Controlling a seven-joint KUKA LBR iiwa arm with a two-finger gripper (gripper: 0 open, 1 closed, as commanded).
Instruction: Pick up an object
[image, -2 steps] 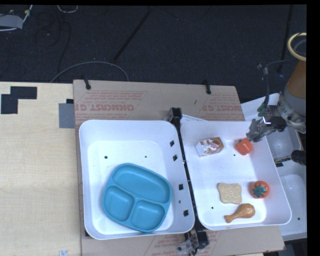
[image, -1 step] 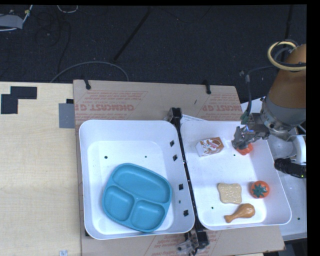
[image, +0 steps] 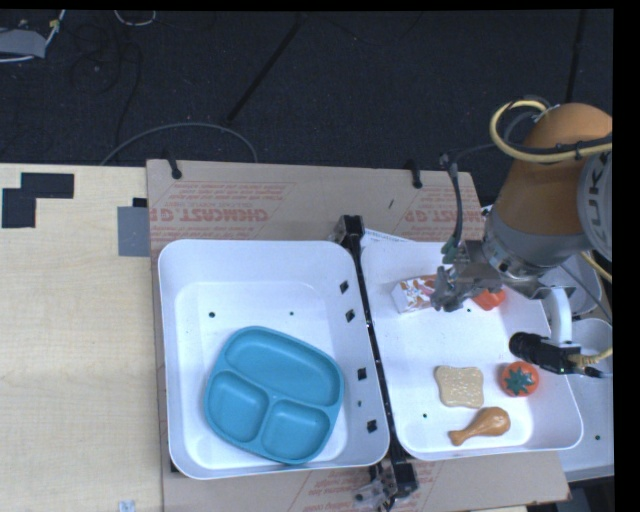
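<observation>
Bench, right bin (image: 560, 440): tool (image: 452, 296), grip state unclear, near far edge; snack packet (image: 416, 293) just beside it.

A light wooden bench top (image: 70, 340) bears a flat brown cardboard sheet (image: 270, 200) printed with red lettering, black cables (image: 260, 70) trail across the dark floor (image: 330, 90) behind, and grey and black squares (image: 131, 230) mark the wood.

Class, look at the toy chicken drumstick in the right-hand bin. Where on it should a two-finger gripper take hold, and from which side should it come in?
Probably the narrow bone end of the drumstick, which lies flat in the right bin, pointing to the view's lower left. Come straight down from above, fingers either side of the shaft: it is slimmer than the bulbous meat end, and the toast slice sits apart, leaving room.
</observation>
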